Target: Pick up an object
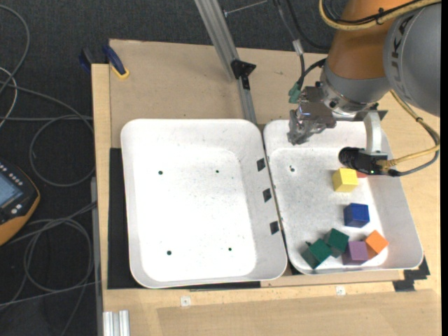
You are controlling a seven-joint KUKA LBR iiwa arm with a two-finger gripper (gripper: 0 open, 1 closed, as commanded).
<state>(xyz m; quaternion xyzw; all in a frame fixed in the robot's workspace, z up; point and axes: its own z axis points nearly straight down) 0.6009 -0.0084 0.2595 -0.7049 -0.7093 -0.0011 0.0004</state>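
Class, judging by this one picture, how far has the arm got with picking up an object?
Done: nothing lifted yet. The yellow block, blue block, orange block, purple block and two green blocks all lie in the right bin. In hand: the pincer hangs over that bin's far end, nothing visible in it. Left: choosing, gripping, lifting.

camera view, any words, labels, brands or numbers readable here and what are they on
"KU": large dark letters, cut off at the frame edge, on the grey arm, beside its orange band.
Handheld device at the left edge: its screen shows marks too small and blurred to read.
The bins, blocks and bench carry no readable text.
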